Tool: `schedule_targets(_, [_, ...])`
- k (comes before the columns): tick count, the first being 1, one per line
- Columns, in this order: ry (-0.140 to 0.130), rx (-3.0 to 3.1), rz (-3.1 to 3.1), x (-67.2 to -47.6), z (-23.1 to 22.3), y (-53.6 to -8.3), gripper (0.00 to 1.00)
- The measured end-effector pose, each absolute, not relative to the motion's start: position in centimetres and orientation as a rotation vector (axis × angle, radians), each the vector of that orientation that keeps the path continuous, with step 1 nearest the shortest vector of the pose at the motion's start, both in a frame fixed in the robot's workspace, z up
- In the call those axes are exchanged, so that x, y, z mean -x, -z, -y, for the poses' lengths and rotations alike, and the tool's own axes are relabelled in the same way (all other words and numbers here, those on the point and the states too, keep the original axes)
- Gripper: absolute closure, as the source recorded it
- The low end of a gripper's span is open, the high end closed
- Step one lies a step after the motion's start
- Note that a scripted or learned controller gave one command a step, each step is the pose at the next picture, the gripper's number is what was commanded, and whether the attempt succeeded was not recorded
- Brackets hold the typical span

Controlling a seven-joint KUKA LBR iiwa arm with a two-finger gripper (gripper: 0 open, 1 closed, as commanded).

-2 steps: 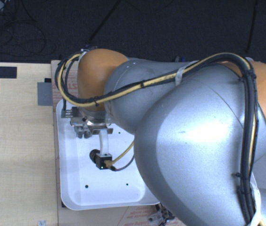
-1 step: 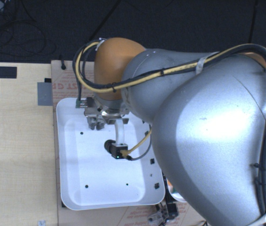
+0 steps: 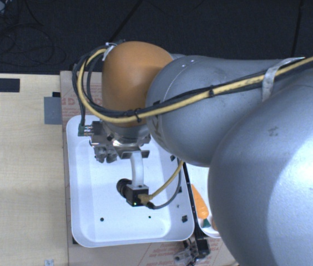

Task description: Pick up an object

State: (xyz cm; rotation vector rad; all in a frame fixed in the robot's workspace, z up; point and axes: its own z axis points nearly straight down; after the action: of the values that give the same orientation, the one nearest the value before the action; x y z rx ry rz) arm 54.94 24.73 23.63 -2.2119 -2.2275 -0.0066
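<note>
One orange object [image 3: 200, 203], judged light, smooth and perhaps soft, is glimpsed in the right bin [image 3: 216, 235]; it should be gripped across its width. How wide the claw [image 3: 107, 153] stands cannot be told.

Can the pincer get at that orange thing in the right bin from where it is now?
Probably not directly: the pincer sits over the left bin, and the orange thing lies beyond the rim, partly hidden by the arm.
</note>
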Motion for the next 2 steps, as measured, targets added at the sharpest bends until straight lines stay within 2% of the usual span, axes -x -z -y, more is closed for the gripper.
schedule_targets(1, [0.002, 2.22, 2.226, -61.6, -24.3, -25.4, 1.0])
schedule_targets(2, [0.008, 2.219, 2.226, -60.4, -24.3, -34.1, 1.0])
